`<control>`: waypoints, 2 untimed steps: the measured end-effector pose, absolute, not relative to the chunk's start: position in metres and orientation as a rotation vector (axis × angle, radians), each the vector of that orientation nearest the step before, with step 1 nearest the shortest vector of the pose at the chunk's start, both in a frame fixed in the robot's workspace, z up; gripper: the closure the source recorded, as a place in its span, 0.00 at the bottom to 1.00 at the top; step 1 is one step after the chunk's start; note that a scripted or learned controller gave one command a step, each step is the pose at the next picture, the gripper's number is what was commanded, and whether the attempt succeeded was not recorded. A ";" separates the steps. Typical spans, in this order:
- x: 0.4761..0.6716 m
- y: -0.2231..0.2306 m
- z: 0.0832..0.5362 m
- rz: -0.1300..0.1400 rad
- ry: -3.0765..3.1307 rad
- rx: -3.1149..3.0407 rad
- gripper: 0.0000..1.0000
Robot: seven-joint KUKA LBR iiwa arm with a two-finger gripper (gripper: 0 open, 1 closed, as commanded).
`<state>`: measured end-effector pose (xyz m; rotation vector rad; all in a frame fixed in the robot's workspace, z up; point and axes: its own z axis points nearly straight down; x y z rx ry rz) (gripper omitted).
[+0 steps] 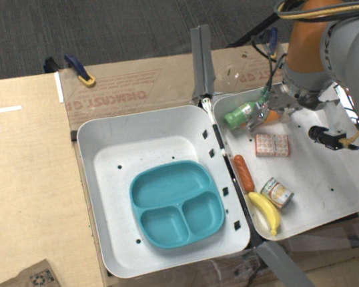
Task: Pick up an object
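The right bin (347,180) holds several objects. A green bottle (236,116) lies on its side at the far left corner. My gripper (258,117) is low over the bin, right beside the bottle's right end, with a small orange object (271,117) just behind it. Whether it touches either one I cannot tell. A pink patterned box (272,145) lies just in front of the gripper. A red sausage (242,171), a small can (278,192) and a banana (266,212) lie along the bin's left side toward the front.
The left bin (105,185) holds a teal divided plate (177,203). A raised divider (224,159) separates the two bins. The arm (316,43) with its orange band comes in over the right bin's far right corner. Cardboard covers the bench at left.
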<state>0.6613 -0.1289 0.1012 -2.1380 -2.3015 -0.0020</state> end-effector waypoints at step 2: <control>0.656 -0.121 0.100 0.023 -2.042 -2.370 0.00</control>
